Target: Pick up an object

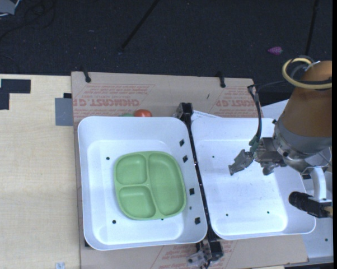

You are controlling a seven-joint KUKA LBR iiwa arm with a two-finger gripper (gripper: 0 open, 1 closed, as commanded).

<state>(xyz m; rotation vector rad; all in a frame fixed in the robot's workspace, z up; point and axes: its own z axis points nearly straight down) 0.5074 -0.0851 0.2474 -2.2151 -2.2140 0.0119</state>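
**benchwatcher:** Dark carpet with a few cables runs along the far side, and nearer is the pale wooden tabletop [28,167] with a brown cardboard sheet [157,94] laid on it. Two shallow white plastic bins sit on that, side by side and touching along a black clip strip. The left bin [96,144] has a light green three-compartment plastic plate [150,185] lying flat roughly in its middle, a bit toward the near side.

**gripnerd:** And the arm?

**benchwatcher:** Grey arm with the orange band [311,111] comes in from the right, over the right bin [241,217]. The hand [252,162] hangs over that bin's far-middle part, its fingers [238,166] pointing left. Nothing sits between them as far as I can see, but honestly I can't tell how wide they're spread, too small and dark.

**gripnerd:** Anything else lying about?

**benchwatcher:** A small red-orange round thing [143,114] peeks over the far rim of the left bin, just outside it on the cardboard. The plate is well apart from the hand, in the other bin.
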